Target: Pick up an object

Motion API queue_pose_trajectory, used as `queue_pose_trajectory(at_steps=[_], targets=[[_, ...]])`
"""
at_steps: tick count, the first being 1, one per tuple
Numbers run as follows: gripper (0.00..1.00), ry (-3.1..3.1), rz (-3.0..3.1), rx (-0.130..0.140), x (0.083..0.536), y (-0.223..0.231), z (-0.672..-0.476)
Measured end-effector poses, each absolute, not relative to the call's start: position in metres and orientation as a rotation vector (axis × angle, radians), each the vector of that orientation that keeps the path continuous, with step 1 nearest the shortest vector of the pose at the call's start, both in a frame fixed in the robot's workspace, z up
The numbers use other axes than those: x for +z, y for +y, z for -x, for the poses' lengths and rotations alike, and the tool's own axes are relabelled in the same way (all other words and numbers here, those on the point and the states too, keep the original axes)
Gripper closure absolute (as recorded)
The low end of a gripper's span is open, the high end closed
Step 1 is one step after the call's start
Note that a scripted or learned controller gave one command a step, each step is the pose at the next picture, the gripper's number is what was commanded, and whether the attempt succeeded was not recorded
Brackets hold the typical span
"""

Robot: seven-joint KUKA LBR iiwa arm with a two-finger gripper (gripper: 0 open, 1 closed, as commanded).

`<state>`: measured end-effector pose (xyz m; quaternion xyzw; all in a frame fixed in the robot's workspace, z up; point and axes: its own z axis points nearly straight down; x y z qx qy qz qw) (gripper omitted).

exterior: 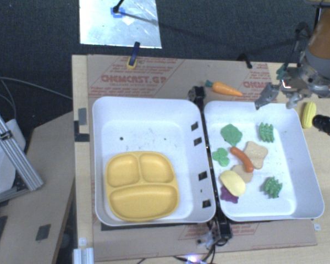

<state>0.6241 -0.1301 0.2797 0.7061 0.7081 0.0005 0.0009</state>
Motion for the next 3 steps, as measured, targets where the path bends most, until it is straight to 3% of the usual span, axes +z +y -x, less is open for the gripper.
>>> queue_pose_trajectory(at_steps=[1,2,3], targets=[[0.00,2.225,-2.232,-0.010,0.174,-0.147,-0.551],[0.00,2.225,-2.227,-0.004,0.089,-0.133,-0.485],[0.00,2.230,-2.210,0.008,0.084,-0.082,-0.540]])
